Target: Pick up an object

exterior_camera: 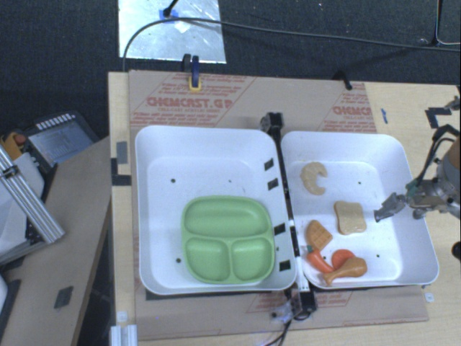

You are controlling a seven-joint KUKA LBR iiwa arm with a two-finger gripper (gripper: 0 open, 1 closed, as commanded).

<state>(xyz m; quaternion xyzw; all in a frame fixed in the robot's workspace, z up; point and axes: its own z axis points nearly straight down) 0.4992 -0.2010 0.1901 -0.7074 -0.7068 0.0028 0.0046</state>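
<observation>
Reaching in from the right, the hand (389,207) hangs over the right bin's (374,148) far-right side, just beside the pale toast slice (351,218); how far it is open cannot be told, and nothing shows in its grip. Nearest the front edge of that bin lie a drumstick (347,269) and an orange-red piece (328,259), touching each other, with an orange wedge (318,234) just behind them by the divider. Farther back sits a curved beige piece (315,177), apart from the rest. Bare white floor lies along the bin's back and right front corner. A green divided plate (227,238) fills the near half of the left bin (202,157), whose far half is bare.
</observation>
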